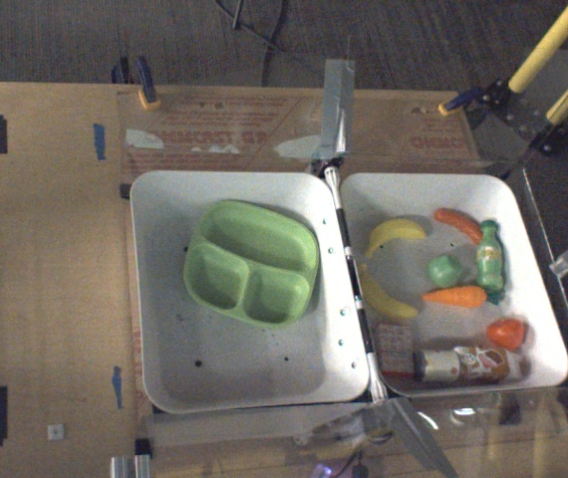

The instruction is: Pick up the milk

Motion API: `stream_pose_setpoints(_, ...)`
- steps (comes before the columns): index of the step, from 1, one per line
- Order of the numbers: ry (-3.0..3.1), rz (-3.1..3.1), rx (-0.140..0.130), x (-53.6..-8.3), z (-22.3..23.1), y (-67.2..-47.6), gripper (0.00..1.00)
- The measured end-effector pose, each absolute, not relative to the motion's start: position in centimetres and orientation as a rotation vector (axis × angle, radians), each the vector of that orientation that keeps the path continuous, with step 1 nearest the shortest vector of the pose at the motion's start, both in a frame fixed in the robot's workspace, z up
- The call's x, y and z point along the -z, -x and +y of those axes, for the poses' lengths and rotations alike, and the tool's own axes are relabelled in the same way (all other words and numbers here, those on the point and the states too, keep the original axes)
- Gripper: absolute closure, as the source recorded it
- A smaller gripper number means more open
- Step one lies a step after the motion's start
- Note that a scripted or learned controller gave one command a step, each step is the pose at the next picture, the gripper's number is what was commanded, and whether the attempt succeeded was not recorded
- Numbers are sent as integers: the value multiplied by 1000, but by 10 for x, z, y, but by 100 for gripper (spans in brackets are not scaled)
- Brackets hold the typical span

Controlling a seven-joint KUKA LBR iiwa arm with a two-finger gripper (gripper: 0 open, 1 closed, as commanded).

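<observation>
Milk (463,364) lying flat along right bin's (419,185) near wall, box (395,349) just left, tray (252,263) in left bin (169,352), claw state can't tell

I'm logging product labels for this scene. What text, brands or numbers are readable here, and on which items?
None can be read.
Cardboard sheet: reddish printing, too blurred.
Lying bottle: label too blurred.
Small carton: reddish print, too small.
Green bottle: label too small.

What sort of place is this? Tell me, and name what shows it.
Probably a robot test bench in a lab: two white bins on a taped, clamped cardboard-covered bench, toy food like a carrot and banana, cables on carpet.
</observation>
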State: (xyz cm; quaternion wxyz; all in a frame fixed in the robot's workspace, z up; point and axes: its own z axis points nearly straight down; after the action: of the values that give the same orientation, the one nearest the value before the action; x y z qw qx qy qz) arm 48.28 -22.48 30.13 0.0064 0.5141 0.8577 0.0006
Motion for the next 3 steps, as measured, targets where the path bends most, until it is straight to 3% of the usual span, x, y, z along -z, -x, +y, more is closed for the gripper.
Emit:
stream_pose_setpoints(1,-1604,2679,-3,-312,-225,-484,100)
stream_pose_setpoints(2,-1604,2679,-3,-312,-225,-484,0)
stream_pose_setpoints(3,-1748,2609,-1,-164,-223,-480,0)
